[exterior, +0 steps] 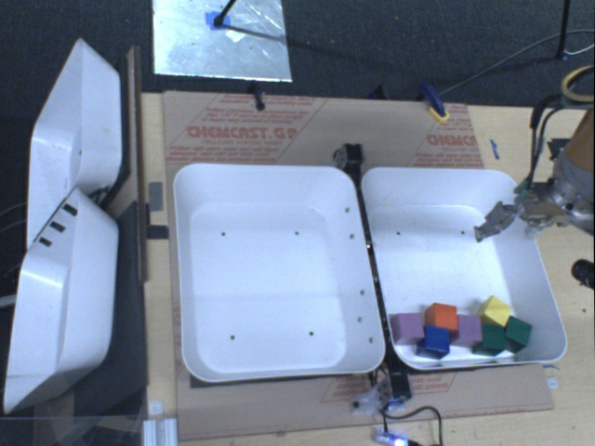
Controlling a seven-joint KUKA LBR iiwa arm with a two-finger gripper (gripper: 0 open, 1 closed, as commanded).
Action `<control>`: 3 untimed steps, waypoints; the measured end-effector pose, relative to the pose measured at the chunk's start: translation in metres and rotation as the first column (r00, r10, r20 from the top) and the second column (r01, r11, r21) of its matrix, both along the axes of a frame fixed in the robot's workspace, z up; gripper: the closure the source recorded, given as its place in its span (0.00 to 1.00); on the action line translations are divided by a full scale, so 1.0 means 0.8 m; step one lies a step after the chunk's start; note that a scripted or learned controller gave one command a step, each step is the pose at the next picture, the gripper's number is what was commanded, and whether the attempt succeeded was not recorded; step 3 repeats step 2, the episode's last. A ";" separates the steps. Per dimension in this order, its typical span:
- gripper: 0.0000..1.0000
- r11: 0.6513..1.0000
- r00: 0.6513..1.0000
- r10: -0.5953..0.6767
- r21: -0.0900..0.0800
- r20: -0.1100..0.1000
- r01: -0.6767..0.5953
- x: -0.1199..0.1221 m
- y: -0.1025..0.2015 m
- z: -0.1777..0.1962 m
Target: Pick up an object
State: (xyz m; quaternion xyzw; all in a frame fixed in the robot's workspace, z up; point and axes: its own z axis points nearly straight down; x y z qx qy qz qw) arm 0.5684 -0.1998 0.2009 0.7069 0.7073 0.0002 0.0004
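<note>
Nothing picked yet. Gripper (pixel 495 221) empty, fingers apart, above right bin (pixel 437 193) far rim; orange block (pixel 442 316) cluster untouched at near wall.

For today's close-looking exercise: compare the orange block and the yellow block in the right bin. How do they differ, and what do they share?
Colour: the orange block is orange, the yellow block yellow. Place: the orange block sits mid-cluster, above the blue block; the yellow block sits further right, beside the green blocks. Both are small blocks near the front wall of the right bin, apart from the gripper.
</note>
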 end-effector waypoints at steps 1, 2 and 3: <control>0.00 1.000 1.000 -0.003 0.001 -0.004 0.003 -0.085 -0.001 -0.032; 1.00 1.000 1.000 0.000 -0.001 0.001 0.000 -0.082 -0.001 -0.018; 1.00 1.000 1.000 0.000 -0.001 0.001 0.000 -0.082 -0.001 -0.018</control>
